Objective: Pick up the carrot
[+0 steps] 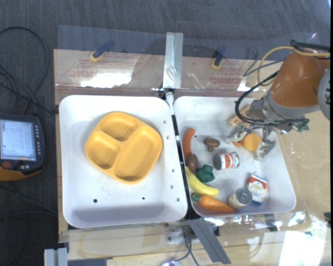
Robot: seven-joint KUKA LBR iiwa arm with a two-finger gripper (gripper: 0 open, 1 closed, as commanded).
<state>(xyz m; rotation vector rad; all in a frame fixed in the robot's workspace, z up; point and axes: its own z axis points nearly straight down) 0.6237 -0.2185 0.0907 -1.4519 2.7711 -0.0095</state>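
Carrot (215, 204) lies at the near edge of the right bin (283, 201), long axis running left to right, beside a banana (201, 185). Gripper (254, 141), fingers spread around an orange ball (252, 142), hovers far and right of it.

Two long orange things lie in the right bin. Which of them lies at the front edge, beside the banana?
The one at the front, pointing sideways just below the banana. The other one runs along the divider, further back.
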